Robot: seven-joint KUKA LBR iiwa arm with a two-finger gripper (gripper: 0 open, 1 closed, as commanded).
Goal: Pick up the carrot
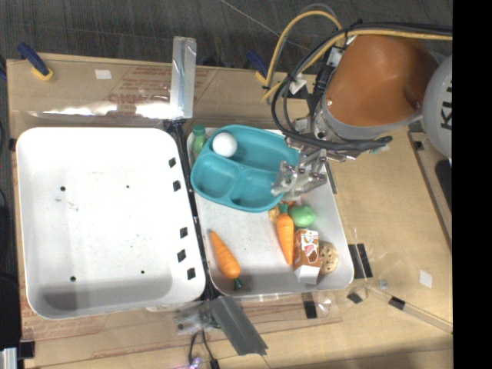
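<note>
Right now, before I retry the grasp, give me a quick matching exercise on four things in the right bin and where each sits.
Things:
1. white egg
2. teal tray
3. carrot with green top
4. cookie

Places:
A. bin's near right corner
B. just below the gripper
C. in the tray's far compartment
D. far half of the bin

Pairs: 1-C, 2-D, 3-B, 4-A

Grey KUKA arm [442, 91] w/ big glossy orange band [377, 79] above wrist, black lettering on grey shell at rt. Black & yellow cables [296, 60] loop off wrist. Small silvery metal two-finger gripper [296, 179] underneath.
</note>
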